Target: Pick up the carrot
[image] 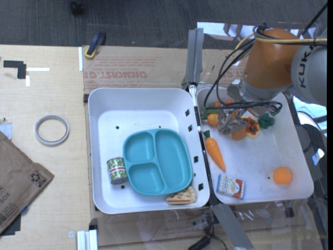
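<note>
The carrot [214, 152] is orange and tapered. It lies at the left side of the right bin [260, 155], close to the wall between the two bins, with its thick end toward the back. My gripper [229, 123] hangs down from the orange-banded wrist [270, 56] over the back of the right bin. It is low among a cluster of small toy foods [244, 129], a short way behind and to the right of the carrot. Nothing of the carrot is between it and the bin floor there.
In the right bin there are also an orange ball [282, 175] at front right, a small carton [230, 186] at the front and a green piece [266, 121]. The left bin [104, 139] holds a teal divided plate [157, 161], a can [117, 170] and a waffle piece [181, 196].
</note>
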{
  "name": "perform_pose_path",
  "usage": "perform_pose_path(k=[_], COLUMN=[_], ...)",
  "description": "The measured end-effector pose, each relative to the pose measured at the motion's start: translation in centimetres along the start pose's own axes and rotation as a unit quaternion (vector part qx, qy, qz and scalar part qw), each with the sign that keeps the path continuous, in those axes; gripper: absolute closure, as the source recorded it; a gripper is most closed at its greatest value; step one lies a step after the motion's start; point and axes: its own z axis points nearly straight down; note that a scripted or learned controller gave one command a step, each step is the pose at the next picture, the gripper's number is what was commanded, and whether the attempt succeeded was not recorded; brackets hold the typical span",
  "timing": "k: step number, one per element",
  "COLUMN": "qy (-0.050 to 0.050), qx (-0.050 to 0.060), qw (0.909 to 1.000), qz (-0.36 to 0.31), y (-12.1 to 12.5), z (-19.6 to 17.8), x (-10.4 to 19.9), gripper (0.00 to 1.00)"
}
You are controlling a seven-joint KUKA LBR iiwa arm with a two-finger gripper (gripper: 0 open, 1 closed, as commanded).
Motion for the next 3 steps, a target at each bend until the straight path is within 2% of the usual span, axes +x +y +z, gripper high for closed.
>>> perform_pose_path(k=[1, 2, 3], qy=[-0.004, -0.001, 0.0], qx=[0.001, 0.0, -0.002], qw=[1.0, 0.9797, 0.9341], qz=[0.003, -0.201, -0.357], y=[-0.1, 2.5, 8.4], z=[-1.1, -10.0, -9.9], x=[-0.1, -3.1, -2.5], gripper=[1.0, 1.0, 1.0])
